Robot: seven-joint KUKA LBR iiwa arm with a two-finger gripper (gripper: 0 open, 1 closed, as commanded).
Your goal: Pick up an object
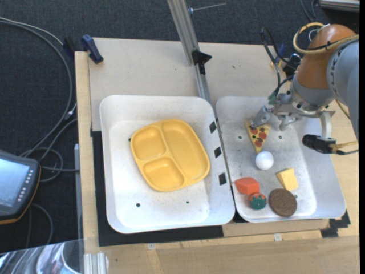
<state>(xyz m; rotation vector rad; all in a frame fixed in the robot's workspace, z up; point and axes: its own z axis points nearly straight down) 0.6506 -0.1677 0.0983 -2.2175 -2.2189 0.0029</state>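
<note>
Hovering at the far end of the right-hand shallow white bin [308, 153], my claw [268, 116] hangs just above the tip of the yellow pizza-slice toy with red spots [259, 136]; nothing sits in its grip, and from this slanted view I cannot tell how wide it stands. That slice lies flat and thin, so my worry is that I skate over it or pinch only an edge and it slips out as I lift. Just nearer than the slice rests a small white ball [264, 161], which I judge would roll off at the slightest nudge. Nearer still lie a red block [247, 185], a green-and-red round toy [258, 201], a brown disc like a cookie [282, 202] and a yellow wedge like cheese [288, 179], all clustered close enough that a drifting descent could scatter them. In the left bin [114, 147] sits a yellow three-section plastic plate [169, 154], well apart from me.
</note>
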